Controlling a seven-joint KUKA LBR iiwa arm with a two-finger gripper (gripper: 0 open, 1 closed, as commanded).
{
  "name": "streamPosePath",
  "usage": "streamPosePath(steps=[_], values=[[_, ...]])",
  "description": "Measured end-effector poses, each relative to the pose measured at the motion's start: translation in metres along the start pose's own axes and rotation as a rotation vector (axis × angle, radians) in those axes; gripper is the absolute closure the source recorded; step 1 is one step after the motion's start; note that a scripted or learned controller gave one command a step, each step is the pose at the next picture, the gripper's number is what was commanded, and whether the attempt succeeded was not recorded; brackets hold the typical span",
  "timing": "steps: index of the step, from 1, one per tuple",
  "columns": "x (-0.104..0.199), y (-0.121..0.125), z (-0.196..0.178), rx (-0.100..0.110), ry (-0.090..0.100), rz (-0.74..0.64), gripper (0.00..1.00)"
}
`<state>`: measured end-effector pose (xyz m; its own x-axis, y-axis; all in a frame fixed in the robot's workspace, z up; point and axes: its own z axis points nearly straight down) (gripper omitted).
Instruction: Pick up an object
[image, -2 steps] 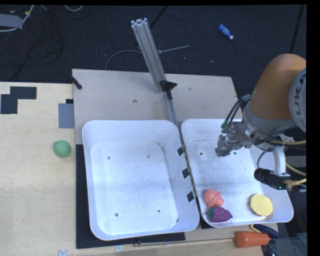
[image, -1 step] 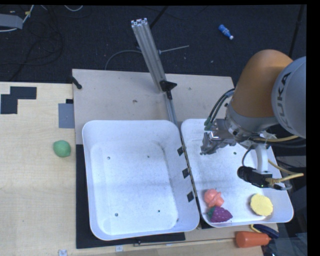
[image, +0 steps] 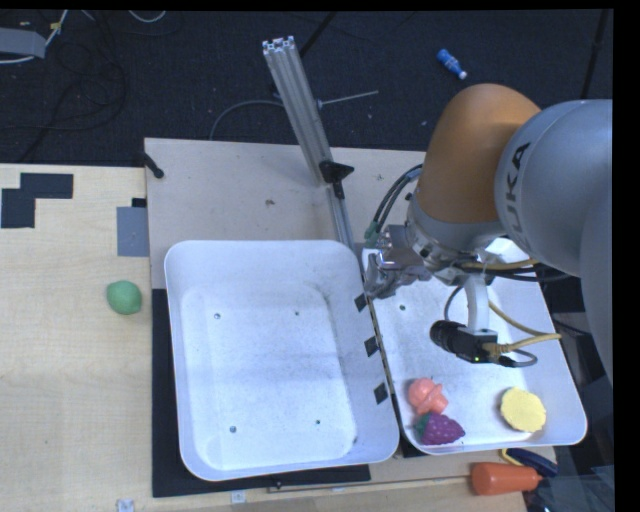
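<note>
Lettering: "KUKA" in dark capitals on the grey arm (image: 545, 190), partly cut off, running up the curved shell near the orange band (image: 478, 150).
Other writing: none legible.
Arm pose: reaching in from the right, bulky wrist hanging over the upper part of the right bin (image: 560, 395), cables looping beside the wrist.
Gripper (image: 381, 272): low over the top left corner of the right bin, close to the divide between the two bins; open or closed cannot be told, nothing seen held.
Black unit (image: 462, 340): hanging below the wrist on a pale stem, above the right bin's floor, yellow cable trailing to the right.
Right bin contents: orange-pink toy (image: 428, 394) near the lower left, purple grape cluster (image: 440, 429) just below it and touching, yellow round piece (image: 523, 409) near the lower right, well apart from the gripper.
Left bin (image: 190, 300): white, shallow, beside the right bin.
Bench: green ball (image: 124, 297) left of the left bin; orange carrot-like toy (image: 505, 477) below the right bin.
</note>
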<state>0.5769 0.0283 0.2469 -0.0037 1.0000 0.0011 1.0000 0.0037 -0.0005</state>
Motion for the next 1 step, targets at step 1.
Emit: streamPosePath(steps=[1], values=[[0.0410,0.0064,0.0056,0.000,-0.001,0.002,1.00]])
